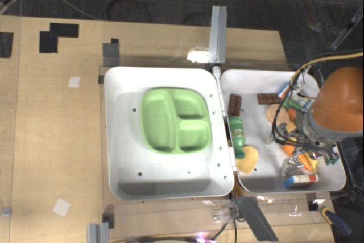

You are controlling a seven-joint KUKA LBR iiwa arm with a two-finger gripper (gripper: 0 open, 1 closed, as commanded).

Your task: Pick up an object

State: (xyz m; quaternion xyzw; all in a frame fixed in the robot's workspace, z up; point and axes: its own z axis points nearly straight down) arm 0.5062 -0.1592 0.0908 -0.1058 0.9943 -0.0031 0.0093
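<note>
My gripper (298, 163) reaches down into the right bin (267, 182) near its front right corner, under the orange band of the arm (341, 101). It hangs over small orange pieces (307, 160), and the arm hides part of them. A small blue, white and red box (300, 180) lies just in front of the gripper. A green bottle (236, 132) and a yellow fruit-like piece (248, 159) lie along the bin's left wall. Two brown chocolate bars (234, 103) (268, 99) sit toward the back.
The left bin (122, 139) holds a green divided plate (175, 119). A metal divider (223, 122) separates the two bins. Cables (284, 116) loop from the arm over the right bin's back right part. Wooden bench surface (51, 139) extends to the left.
</note>
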